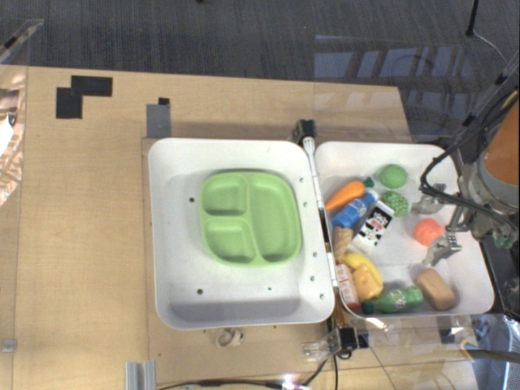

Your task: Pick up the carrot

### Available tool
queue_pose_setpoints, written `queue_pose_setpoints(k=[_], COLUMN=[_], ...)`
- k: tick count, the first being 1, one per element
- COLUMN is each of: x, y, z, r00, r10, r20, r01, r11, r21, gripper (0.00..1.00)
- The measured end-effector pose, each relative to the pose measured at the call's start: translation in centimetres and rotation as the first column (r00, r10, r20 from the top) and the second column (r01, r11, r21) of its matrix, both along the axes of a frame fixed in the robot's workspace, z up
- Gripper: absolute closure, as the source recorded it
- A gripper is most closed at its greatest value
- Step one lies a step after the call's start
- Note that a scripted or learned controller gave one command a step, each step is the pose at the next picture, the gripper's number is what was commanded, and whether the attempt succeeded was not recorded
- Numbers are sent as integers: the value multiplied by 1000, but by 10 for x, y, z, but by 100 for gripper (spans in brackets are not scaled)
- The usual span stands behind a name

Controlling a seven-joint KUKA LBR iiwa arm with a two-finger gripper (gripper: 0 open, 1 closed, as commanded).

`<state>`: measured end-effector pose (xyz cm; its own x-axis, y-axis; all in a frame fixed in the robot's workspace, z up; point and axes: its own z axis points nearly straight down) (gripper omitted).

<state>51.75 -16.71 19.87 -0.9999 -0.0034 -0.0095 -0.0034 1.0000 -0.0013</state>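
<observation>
Single fixed overhead camera, slanted down, both bins (244, 157) framed.

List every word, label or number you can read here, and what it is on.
No text can be read.
Black-and-white carton: print too blurred.
Blue bottle: label too small.
Green bottle: label blurred.
Packet by the bin wall: print too small.

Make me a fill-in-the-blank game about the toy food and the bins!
1. The divided plate in the left bin is colored ____.
2. The carrot lies in the ____ bin.
3. The carrot's color is ____.
4. The arm reaches in from the picture's ____ side.

Missing words: green; right; orange; right
</observation>
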Motion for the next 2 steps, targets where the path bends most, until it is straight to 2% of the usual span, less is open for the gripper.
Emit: queue_pose_setpoints(k=[1,2], x=[58,114], y=[66,101], z=[-73,-10], r00=[931,867], r10=[-365,-499], r20=[-3,3], r01=[365,499], r11=[931,867], r21=[7,9], gripper=[0,0])
